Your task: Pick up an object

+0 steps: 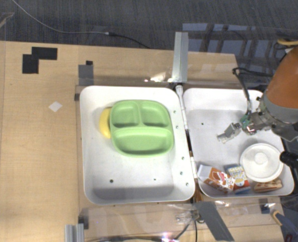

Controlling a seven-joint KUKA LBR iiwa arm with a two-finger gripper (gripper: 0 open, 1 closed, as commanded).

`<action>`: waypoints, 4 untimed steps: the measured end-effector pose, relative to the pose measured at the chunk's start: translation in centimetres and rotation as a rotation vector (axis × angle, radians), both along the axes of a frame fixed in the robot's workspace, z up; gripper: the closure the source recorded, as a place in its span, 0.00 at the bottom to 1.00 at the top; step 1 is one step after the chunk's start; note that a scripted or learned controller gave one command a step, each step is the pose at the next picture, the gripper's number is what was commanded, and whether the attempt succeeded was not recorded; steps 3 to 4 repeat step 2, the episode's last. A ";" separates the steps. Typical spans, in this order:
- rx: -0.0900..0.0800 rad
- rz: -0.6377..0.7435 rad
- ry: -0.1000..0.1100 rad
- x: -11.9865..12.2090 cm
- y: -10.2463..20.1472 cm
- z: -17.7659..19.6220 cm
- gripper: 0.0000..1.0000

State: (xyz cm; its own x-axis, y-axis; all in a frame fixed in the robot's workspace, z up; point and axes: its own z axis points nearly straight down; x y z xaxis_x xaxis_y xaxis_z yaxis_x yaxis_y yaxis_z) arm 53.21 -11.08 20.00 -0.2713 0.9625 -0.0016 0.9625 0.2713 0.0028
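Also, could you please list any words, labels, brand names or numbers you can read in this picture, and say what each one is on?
No text can be read here.
Snack packets in the right bin: printed in red, orange and blue, but the print is too small and blurred to make out.
Green divided tray, white round container and bench: no lettering seen.

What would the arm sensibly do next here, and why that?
Probably swing the gripper toward the near corner of the right bin and lower it. It hangs over bare bin floor, while the snack packets and white bowl lie closer to the camera, so nothing is under it to grab.
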 end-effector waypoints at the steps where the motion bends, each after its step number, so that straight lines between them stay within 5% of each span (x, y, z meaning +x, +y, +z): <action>1: -0.001 0.032 -0.001 4.9 -4.9 -5.4 0.00; 2: -0.002 0.091 -0.005 6.5 -9.5 -11.3 0.00; 4: -0.002 0.091 -0.005 6.5 -9.5 -11.3 0.00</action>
